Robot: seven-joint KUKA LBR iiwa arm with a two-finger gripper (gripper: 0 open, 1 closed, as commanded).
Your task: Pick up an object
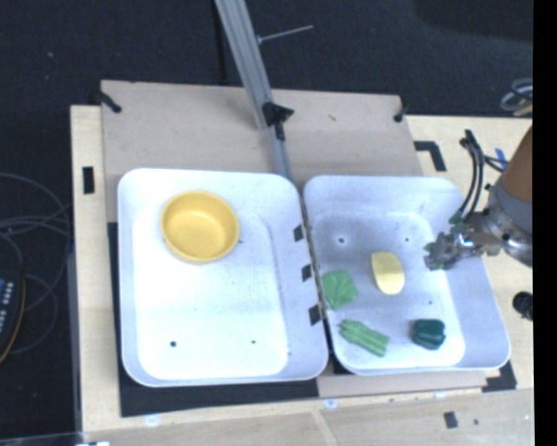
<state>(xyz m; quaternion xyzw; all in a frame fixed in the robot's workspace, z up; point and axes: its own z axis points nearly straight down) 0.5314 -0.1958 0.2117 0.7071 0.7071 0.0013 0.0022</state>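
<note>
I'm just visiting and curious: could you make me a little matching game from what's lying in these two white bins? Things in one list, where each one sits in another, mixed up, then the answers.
Things:
1. yellow bowl
2. pale yellow piece
3. dark green piece
4. long ridged green piece

Places:
A. right bin, near corner on the arm's side
B. left bin, far part
C. right bin, middle, close to the tool
D. right bin, near edge, close to the divide between the bins

Pairs: 1-B, 2-C, 3-A, 4-D
</note>
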